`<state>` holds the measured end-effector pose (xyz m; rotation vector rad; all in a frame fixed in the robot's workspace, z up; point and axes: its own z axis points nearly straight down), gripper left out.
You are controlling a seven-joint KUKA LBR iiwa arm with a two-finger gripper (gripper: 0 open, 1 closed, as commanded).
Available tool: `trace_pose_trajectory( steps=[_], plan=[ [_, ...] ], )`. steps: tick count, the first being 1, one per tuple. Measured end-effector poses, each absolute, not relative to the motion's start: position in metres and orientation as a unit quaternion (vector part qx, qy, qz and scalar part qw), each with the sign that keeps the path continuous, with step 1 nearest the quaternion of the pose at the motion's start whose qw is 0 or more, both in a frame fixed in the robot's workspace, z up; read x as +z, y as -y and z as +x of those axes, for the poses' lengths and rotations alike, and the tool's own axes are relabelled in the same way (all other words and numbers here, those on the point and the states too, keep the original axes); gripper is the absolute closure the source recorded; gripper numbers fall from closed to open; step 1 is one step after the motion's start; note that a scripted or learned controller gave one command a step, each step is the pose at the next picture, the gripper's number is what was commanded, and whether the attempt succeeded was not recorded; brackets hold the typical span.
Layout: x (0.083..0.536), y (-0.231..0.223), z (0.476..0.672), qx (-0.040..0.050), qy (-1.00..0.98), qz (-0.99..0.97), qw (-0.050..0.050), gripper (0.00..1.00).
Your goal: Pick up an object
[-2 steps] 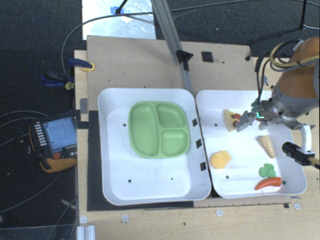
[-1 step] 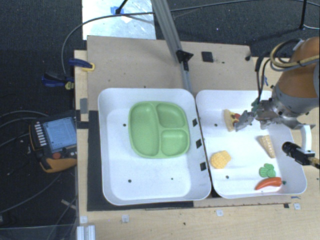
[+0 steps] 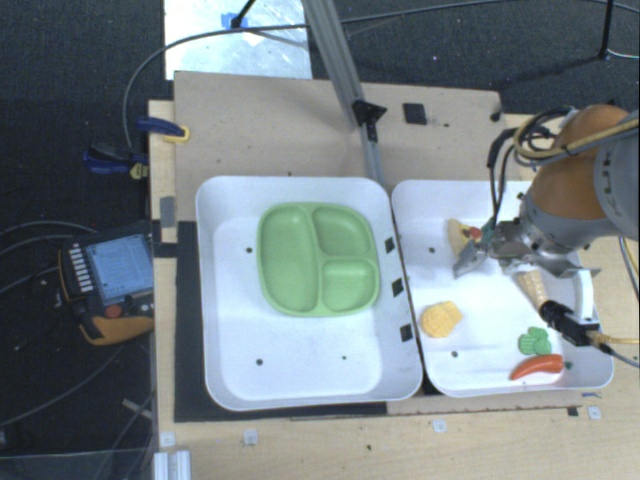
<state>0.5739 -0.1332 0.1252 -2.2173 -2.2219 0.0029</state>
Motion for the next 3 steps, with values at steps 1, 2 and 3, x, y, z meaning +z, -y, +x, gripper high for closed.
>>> trace_pose_trajectory(
  steps=[1, 2, 3],
  plan=[
    [0.087, 0.134, 0.576, -0.0017, 0.707, -0.707, -0.002, 0.0],
    [0.1, 0.132, 0.579, -0.0051, 0.708, -0.707, -0.004, 1.0],
    [0.148, 0.125, 0.576, -0.0016, 0.709, -0.705, -0.002, 1.0]
  ],
)
